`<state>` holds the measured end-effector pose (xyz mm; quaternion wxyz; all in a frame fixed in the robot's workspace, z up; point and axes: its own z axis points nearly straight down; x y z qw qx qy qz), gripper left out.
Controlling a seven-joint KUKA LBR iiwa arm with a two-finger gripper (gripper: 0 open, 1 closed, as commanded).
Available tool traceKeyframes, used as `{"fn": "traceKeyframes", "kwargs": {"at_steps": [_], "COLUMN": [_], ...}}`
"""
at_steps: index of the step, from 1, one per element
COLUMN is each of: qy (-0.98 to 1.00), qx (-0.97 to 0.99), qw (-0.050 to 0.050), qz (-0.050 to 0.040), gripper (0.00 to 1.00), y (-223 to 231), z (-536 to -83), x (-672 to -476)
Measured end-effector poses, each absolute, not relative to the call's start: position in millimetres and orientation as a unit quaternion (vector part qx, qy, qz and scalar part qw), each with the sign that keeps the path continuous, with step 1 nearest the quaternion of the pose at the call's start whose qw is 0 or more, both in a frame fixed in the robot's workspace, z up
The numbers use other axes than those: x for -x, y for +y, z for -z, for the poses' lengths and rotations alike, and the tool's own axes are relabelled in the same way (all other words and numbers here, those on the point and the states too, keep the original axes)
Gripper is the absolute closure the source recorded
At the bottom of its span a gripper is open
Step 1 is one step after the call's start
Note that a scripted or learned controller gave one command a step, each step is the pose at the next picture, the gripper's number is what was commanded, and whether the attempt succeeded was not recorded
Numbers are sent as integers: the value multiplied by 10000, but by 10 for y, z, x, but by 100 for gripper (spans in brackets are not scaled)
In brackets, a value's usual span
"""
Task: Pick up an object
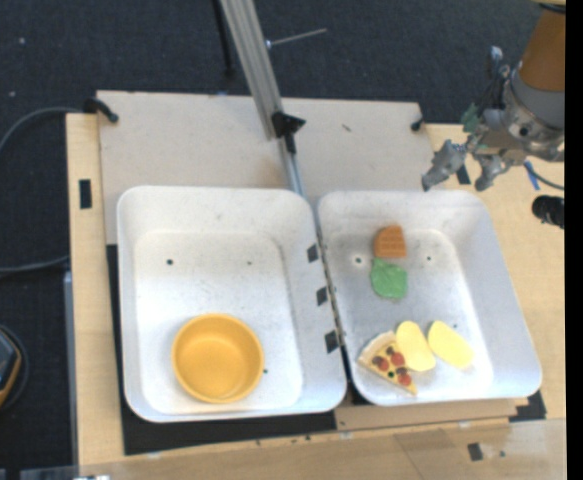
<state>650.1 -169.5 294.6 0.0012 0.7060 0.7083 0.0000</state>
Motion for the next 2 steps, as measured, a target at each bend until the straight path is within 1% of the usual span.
{"fn": "traceKeyframes", "kwargs": {"at_steps": [1, 2], "qy": [7083, 7071], "qx": [-7059, -7071], "qw": [15, 17], "qz": [6, 6], "gripper": [0, 0], "y": [-1700, -1765], "z": [-2947, -2369], "x": [-6500, -6508]}}
